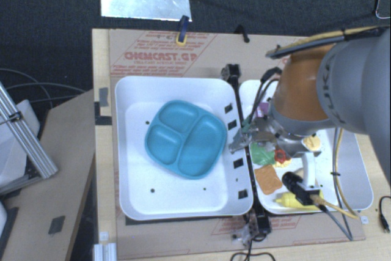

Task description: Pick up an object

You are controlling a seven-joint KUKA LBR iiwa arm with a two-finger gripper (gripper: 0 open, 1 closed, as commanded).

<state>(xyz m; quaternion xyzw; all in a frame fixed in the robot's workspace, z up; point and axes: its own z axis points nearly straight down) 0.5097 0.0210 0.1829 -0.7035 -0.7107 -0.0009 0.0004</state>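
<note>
The arm is hanging over the right bin, where a green item, orange item and yellow item are crowding together near the gripper, whose state I cannot tell, so a grab risks nudging neighbours aside.

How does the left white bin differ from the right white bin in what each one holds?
The left bin holds a single blue divided tray; the right bin holds several small items, among them a green piece and a yellow one. The left bin lies open to view; the right bin is partly covered by the arm. Both are shallow and white.
</note>
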